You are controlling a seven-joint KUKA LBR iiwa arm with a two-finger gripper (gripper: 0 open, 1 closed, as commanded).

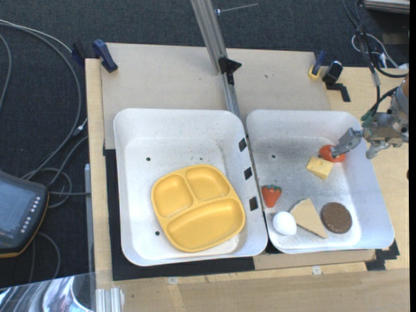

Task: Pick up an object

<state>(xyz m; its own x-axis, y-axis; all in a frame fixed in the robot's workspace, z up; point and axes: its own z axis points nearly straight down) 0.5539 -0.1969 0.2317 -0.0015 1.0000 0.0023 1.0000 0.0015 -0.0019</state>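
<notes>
The gripper (361,145) hung at the right bin's (377,194) three o'clock rim, its two grey fingers splayed apart and released, one fingertip (347,140) reaching over the red tomato-like toy (331,153), with nothing seen between them. That red piece lay at about two o'clock in the bin, touching the small yellow cheese cube (319,168) just at its seven o'clock side. The likeliest trouble, as a judgement, was crowding: closing on the red toy could catch the cube as well, or nudge it aside and roll the round piece out of the fingers; the bin wall close behind could also block the outer finger. A slanted approach might only pinch the edge and let it slip. Counted, the right bin held six things: one red toy, one cheese cube, one strawberry (272,194) at nine o'clock by the divider, one white egg (284,223) at seven o'clock, one tan wedge (309,218) touching the egg, and one brown cookie (337,218) at five o'clock. The left bin (130,174) held one yellow divided plate (198,207) with three compartments. There were two bins and one arm.
</notes>
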